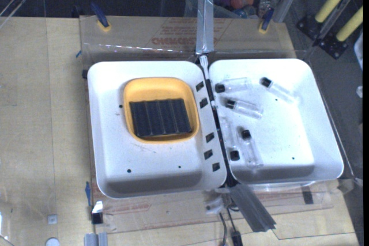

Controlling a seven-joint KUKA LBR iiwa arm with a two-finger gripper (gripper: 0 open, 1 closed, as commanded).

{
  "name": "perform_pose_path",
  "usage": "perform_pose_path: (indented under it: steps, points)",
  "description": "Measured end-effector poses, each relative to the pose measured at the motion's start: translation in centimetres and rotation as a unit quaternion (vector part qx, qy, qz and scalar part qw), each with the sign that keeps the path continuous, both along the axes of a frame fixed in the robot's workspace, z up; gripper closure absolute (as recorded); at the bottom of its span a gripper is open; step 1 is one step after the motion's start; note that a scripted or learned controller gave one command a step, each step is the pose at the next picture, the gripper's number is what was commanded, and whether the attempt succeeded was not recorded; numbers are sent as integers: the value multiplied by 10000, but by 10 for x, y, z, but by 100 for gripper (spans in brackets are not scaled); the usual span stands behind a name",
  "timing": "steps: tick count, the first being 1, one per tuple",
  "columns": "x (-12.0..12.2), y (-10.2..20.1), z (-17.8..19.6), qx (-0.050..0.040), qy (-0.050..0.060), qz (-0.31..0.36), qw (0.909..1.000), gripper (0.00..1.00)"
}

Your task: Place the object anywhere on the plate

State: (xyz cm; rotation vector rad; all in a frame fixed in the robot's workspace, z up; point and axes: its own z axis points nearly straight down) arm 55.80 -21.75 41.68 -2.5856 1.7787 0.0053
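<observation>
Nearest the lens, clear vials (pixel 249 146) are noted in the right bin (pixel 300 150); judged light, slippery, best gripped mid-barrel. A dark ridged block (pixel 159 117) is recorded on the yellow plate (pixel 134 91).

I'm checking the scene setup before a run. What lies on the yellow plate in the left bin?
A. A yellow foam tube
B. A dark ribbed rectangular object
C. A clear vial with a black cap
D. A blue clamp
B: a dark ribbed rectangular object lies flat on the yellow plate; the clear vials are in the right bin.
</observation>
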Motion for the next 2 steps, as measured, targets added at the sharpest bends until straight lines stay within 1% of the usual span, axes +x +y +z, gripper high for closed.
perform_pose_path:
  steps: [1, 2]
  points:
    - [-41, 14, 18, -3, -4, 1877, 9822, 0]
    - [-69, 17, 17, -1, -27, 3539, 9353, 0]
